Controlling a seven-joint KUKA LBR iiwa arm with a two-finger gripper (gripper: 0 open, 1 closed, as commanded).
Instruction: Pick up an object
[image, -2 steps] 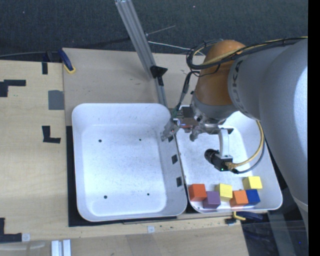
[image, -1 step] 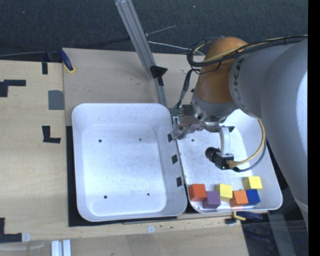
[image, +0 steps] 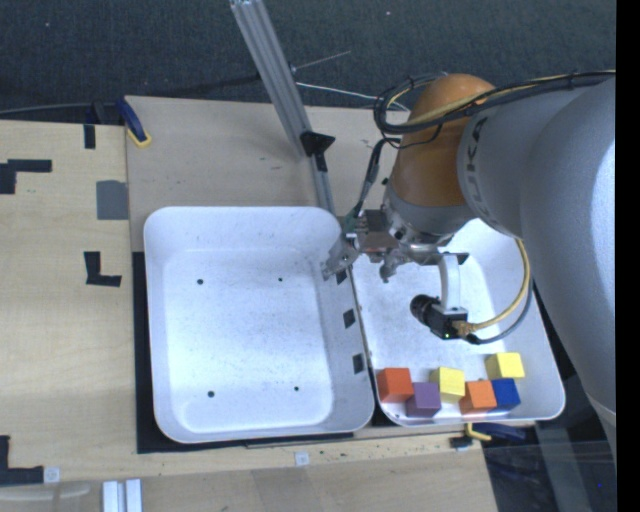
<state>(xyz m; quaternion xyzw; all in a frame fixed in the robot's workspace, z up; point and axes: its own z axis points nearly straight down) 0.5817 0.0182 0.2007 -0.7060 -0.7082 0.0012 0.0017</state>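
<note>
In the camera view you are looking at the gripper (image: 385, 262) hanging over the upper end of the right bin (image: 545, 405), just beside the wall shared with the left bin (image: 240, 330). It is too blurred for you to tell how it is set. Well below it, blocks are sitting along the bin's lower edge: orange block (image: 395, 382), purple block (image: 426, 397), yellow block (image: 451, 381), blue block (image: 506, 393).

A: What colours were the blocks along the right bin's (image: 520, 300) front edge?
B: Two orange (image: 395, 382), two yellow (image: 451, 381), one purple (image: 426, 398), one blue (image: 506, 394).
A: And the bins?
B: Both were white; the left bin (image: 240, 310) was faintly speckled, with dark dots.
</note>
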